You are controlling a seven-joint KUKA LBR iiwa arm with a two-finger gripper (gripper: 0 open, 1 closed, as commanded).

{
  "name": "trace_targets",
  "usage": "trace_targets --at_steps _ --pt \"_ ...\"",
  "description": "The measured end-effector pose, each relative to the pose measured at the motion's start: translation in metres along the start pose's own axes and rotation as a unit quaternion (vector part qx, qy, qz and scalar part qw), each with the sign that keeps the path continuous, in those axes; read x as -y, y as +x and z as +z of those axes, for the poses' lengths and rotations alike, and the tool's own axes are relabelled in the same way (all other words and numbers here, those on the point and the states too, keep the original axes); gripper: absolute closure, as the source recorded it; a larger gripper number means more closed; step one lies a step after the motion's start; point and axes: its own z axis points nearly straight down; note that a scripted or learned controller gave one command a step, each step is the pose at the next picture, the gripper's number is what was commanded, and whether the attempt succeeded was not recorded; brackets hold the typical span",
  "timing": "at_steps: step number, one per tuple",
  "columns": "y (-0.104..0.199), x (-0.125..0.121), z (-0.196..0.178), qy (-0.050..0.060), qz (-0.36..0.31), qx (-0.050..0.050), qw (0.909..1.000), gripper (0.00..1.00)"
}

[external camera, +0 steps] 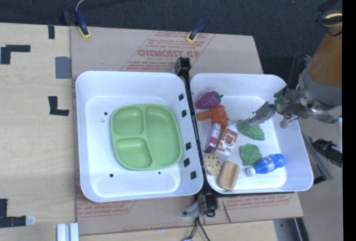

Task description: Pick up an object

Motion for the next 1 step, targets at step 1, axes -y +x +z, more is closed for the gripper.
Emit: trace_targets --at_steps 1 --pt "0.0667 -0.0477 0.0763 0.001 -0.001 0.000 1.0000 0.00"
